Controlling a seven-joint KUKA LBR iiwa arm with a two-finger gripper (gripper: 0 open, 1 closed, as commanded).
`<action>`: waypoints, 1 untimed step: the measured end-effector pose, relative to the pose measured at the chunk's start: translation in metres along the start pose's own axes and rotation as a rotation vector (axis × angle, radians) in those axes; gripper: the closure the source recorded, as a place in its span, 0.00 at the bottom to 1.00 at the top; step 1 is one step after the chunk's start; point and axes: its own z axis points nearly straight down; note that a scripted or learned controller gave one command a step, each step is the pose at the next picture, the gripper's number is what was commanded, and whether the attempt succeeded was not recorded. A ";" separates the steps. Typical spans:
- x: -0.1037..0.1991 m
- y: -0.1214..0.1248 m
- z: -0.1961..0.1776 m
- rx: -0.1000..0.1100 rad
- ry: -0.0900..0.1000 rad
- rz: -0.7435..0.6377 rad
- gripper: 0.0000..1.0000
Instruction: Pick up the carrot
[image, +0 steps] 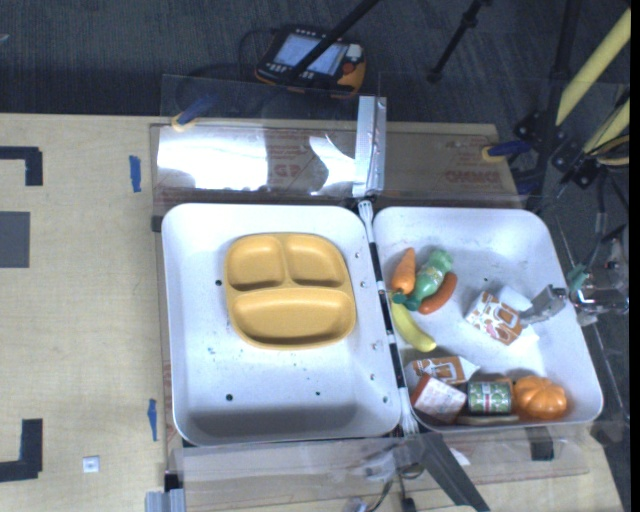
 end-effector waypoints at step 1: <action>0.026 -0.017 0.117 -0.007 -0.002 -0.015 0.00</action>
